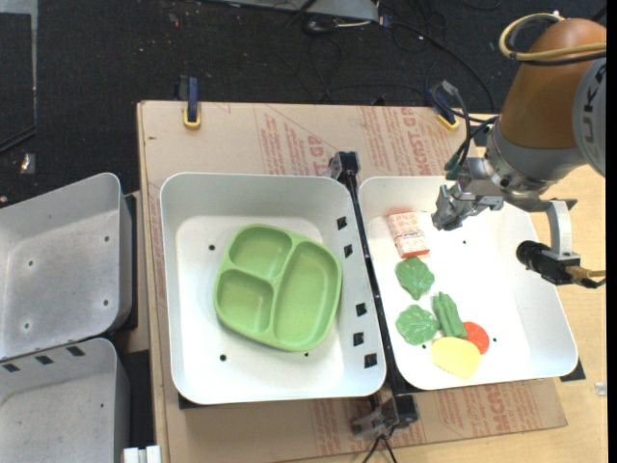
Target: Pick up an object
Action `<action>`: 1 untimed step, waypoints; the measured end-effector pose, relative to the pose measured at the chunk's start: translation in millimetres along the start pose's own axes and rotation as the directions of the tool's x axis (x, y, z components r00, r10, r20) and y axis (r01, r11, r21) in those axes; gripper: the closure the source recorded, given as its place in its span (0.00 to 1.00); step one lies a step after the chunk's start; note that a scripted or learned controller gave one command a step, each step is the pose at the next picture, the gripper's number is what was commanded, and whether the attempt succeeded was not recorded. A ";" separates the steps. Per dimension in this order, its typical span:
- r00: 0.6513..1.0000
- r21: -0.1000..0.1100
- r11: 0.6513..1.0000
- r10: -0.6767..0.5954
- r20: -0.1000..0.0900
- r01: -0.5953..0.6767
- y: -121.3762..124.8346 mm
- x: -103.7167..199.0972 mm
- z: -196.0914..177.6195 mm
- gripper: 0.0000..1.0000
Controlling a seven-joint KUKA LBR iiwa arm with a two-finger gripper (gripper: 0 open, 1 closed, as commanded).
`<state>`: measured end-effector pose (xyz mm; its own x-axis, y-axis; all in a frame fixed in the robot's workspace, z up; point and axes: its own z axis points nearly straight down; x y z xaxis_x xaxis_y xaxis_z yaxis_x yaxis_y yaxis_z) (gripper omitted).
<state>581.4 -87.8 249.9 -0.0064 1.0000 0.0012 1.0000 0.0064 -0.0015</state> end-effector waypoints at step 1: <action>1.000 0.000 1.000 -0.001 -0.001 0.001 -5.2 53.2 11.9 1.00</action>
<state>575.8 -34.6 238.0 -0.0078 1.0000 0.0021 1.0000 0.0078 -0.0019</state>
